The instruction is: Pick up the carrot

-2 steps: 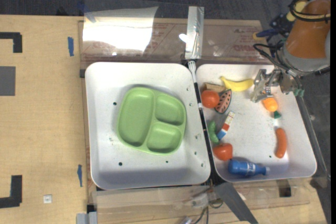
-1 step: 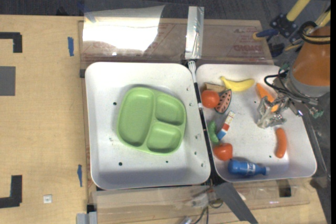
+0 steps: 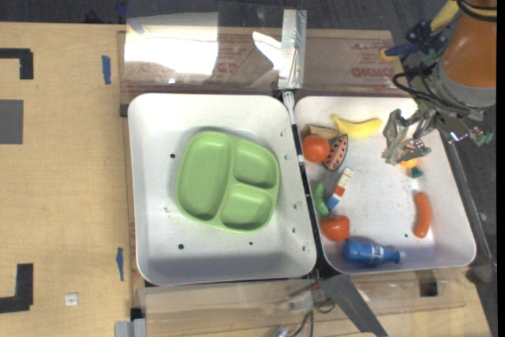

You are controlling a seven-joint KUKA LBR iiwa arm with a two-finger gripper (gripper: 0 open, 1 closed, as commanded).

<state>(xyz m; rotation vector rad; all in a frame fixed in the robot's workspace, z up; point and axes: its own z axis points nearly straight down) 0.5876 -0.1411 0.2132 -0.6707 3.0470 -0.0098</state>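
The carrot (image 3: 412, 167) lies in the right bin (image 3: 461, 249), near its right wall and toward the back, a small orange piece with a green end. The gripper (image 3: 402, 140) hangs right over it, reaching in from the right edge, probably placed there so the jaws can close down around it; whether they stand apart or together I cannot tell, since the metal parts blur into each other, and nothing is clearly held between them. The other toys crowd the bin's left side and front: a banana (image 3: 357, 125) at the back, a tomato (image 3: 316, 148) and a melon slice (image 3: 338, 151) by the left wall, a second tomato (image 3: 335, 228) and a blue bottle (image 3: 371, 252) along the front edge. A sausage (image 3: 422, 215) lies alone near the right wall, in front of the carrot, and its like colour could mislead a grasp. The left bin (image 3: 150, 170) bears a green divided plate (image 3: 228, 181) at its middle. Both bins sit on a wooden worktop (image 3: 55, 170), with dark floor beyond its far edge.
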